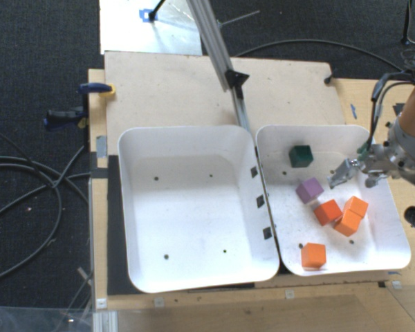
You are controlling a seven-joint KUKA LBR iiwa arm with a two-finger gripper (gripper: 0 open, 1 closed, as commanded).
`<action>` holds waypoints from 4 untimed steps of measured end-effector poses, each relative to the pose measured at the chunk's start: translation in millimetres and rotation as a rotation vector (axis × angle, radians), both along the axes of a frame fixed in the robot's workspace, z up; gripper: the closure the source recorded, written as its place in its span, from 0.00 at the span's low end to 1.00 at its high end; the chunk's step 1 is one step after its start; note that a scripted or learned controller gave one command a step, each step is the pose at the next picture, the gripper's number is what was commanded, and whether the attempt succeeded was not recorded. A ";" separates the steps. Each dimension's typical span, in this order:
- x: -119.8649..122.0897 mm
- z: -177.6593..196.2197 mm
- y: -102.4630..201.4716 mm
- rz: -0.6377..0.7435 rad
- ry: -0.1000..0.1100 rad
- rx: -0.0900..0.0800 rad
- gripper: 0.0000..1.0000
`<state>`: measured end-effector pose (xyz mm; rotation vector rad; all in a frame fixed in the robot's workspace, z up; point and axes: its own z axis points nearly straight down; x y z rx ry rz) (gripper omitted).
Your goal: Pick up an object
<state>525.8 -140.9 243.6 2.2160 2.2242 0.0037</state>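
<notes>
The bench (194, 88), a pale board, fills the middle of the frame, with dark carpet and black cables to the left. On it sit two shallow white bins side by side. The left bin (135, 151) takes the centre-left of the frame. The right bin (394, 251) sits at centre-right and holds all the blocks.

The grey arm (411, 140) enters from the right edge at mid-height, orange showing near its top. Its gripper (342, 173) reaches leftward over the right bin, above its upper-middle floor. The fingers are small and partly blurred; they seem parted with nothing between them, though this is hard to judge.

Just below and left of the gripper tip lies a purple block (309, 189), near it but apart. Up and left of the gripper, toward the bin's far wall, sits a dark green block (301, 155). Lower right of the purple one is a cluster of orange blocks: one (327, 212) just beside the purple block, then two more (351, 215) touching each other to its right. A lone orange block (313, 255) lies near the bin's lower edge, well below the gripper.

A slanted metal pole (211, 37) crosses the upper middle of the frame.
</notes>
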 end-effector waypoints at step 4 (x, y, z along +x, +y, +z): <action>37.1 -39.8 12.1 -0.004 -0.005 -0.003 1.00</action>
